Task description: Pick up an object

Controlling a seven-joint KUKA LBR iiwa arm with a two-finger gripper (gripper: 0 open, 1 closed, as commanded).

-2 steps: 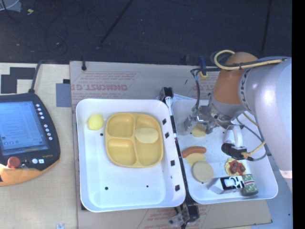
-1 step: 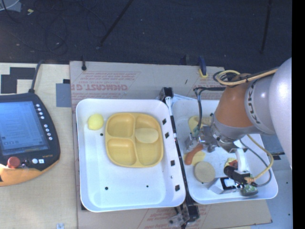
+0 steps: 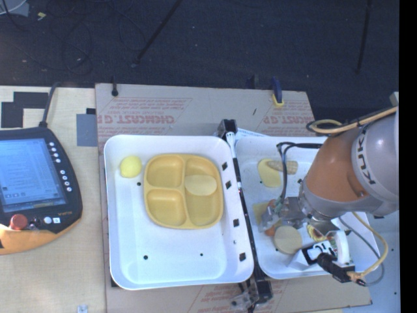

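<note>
Since the gripper (image 3: 280,215) sits low over the right bin (image 3: 251,168), can't tell its grip state, that tan disc (image 3: 287,240) looks light and smooth, so pinch its edges.

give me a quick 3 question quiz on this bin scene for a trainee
1. True or false: the yellow divided plate lies in the right bin.
2. Which sits beside the plate's upper left corner? A) yellow ball B) blue cup C) red block
3. Fill in: the arm hangs over the ____ bin.

Key: 1 false, it lies in the left bin; 2 A; 3 right.
</note>
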